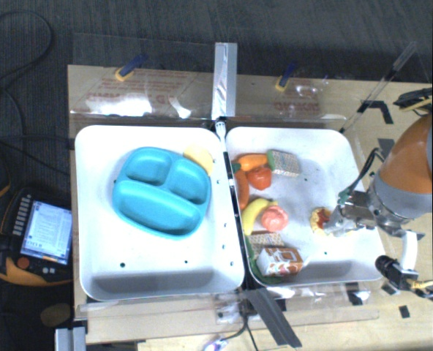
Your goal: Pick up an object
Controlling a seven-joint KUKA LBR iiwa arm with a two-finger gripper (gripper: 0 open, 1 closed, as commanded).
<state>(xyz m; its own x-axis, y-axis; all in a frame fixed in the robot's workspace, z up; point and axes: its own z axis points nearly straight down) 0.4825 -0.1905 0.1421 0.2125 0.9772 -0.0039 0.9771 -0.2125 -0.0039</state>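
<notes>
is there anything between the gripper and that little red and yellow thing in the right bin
Nothing visible. The gripper sits right beside the small red and yellow object, with only bare floor of the right bin around it. The other toys cluster along the bin's left side.

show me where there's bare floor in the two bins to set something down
Left white bin: bare strip along the near wall, below the blue sectioned plastic plate. Right white bin: bare middle and far-right floor, between the silver wrapped packet and the gripper. Crowded: its left edge, with toy foods from the orange carrot to the brown carton.
</notes>
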